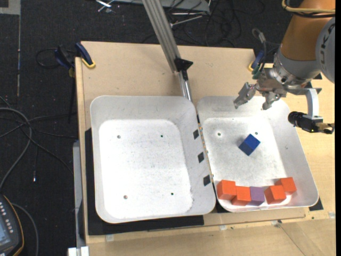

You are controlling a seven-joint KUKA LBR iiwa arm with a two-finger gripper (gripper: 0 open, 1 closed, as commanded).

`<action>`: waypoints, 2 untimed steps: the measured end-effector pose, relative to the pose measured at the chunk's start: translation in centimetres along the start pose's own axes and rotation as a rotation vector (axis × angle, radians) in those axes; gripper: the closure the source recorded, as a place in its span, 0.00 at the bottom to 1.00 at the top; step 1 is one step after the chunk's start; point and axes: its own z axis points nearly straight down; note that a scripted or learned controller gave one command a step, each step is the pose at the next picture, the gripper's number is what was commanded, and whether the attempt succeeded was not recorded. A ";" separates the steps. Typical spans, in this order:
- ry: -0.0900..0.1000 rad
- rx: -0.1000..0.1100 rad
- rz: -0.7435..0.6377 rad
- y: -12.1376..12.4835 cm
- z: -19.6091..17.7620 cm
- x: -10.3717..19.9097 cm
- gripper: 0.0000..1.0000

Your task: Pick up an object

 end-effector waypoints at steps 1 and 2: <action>0.001 0.006 0.004 1.0 14.8 -1.9 0.00; 0.000 0.002 0.004 -1.6 14.5 -2.4 0.00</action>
